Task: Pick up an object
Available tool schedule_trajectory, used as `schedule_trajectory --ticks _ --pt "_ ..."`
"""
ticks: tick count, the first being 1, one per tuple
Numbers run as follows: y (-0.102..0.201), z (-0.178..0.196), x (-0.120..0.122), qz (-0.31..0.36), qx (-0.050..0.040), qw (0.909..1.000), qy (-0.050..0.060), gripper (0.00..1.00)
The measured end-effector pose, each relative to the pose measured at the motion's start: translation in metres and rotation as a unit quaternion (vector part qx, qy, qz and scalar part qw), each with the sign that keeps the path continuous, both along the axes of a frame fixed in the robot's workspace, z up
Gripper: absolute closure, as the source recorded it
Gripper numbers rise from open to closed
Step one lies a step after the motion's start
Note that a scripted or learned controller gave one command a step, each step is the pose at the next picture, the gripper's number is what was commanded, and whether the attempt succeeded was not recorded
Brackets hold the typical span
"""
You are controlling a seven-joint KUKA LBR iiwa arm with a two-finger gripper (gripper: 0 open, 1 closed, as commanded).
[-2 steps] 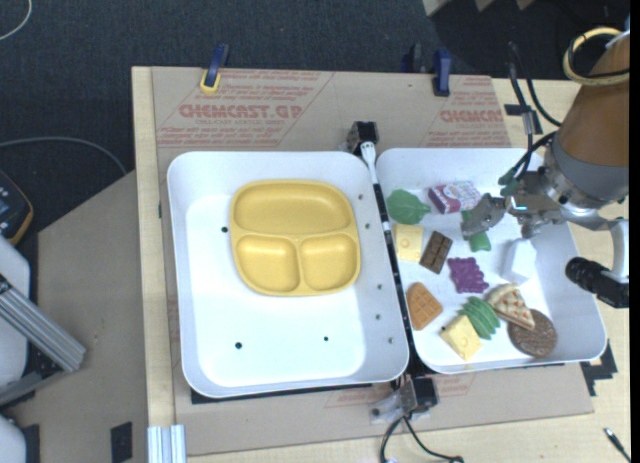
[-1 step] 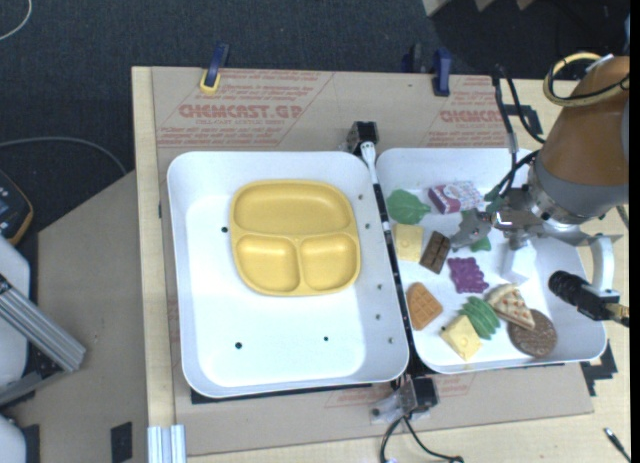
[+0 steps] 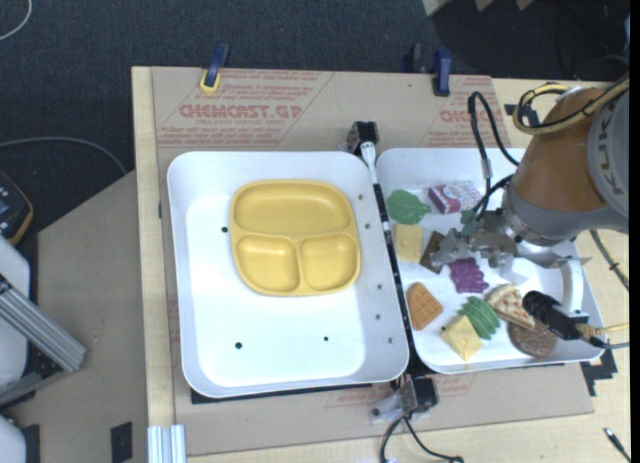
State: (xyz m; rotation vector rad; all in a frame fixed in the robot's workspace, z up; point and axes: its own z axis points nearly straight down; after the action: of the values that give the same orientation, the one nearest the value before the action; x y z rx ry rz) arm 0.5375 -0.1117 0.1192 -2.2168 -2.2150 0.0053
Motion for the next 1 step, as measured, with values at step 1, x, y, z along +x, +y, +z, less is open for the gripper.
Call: schedule_trajectory --ticks 1 --pt "0.0007 -0.0359 0.0 0.0 -0.0012 1.0 -0.003 0.0"
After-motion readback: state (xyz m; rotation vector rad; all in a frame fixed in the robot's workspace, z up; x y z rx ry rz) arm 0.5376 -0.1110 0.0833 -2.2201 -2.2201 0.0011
